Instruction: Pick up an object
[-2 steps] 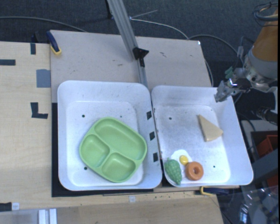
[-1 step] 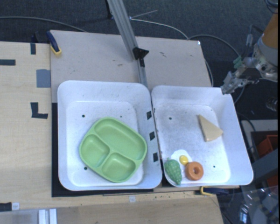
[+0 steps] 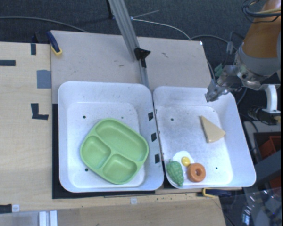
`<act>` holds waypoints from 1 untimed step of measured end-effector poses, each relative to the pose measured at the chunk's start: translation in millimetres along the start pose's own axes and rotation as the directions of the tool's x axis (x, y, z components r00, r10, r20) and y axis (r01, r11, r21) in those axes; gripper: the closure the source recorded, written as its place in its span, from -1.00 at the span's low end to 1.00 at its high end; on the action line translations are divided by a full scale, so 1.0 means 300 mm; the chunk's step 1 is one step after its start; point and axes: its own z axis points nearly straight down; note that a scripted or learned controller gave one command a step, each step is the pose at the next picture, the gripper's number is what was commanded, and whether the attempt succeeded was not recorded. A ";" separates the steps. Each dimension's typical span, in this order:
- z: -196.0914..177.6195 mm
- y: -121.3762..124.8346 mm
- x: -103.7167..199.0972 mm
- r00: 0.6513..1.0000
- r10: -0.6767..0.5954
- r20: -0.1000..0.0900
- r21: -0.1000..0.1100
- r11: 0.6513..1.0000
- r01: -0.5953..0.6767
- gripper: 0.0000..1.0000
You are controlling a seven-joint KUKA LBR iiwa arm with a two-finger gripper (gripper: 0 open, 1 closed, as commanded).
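**Arm poised at the far rim of the right bin, nothing picked yet**

In the left shallow white bin a light-green plastic plate with three compartments lies tilted towards the lower centre of the frame; none of its compartments holds anything.

The right shallow white bin carries the loose items. Along its lower edge sit a knobbly green toy vegetable, a white fried-egg toy with a yellow yolk just above it, and an orange ring-shaped toy doughnut touching or nearly touching the egg. Further right and higher, well apart from that cluster, lies a tan wedge like a slice of cheese.

At the upper right, the grey arm's two-finger gripper hangs over the bin's top right rim, with no object between its fingers; whether the fingers are parted or together I cannot tell.

This looks like the approach step. The wedge is the nearest candidate and stands alone, so the next move would call for travelling down-frame over it, then descending with the fingers straddling its narrower span.
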 end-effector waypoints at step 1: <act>0.003 -0.053 0.183 1.000 -0.001 -0.001 -0.001 1.000 0.001 1.00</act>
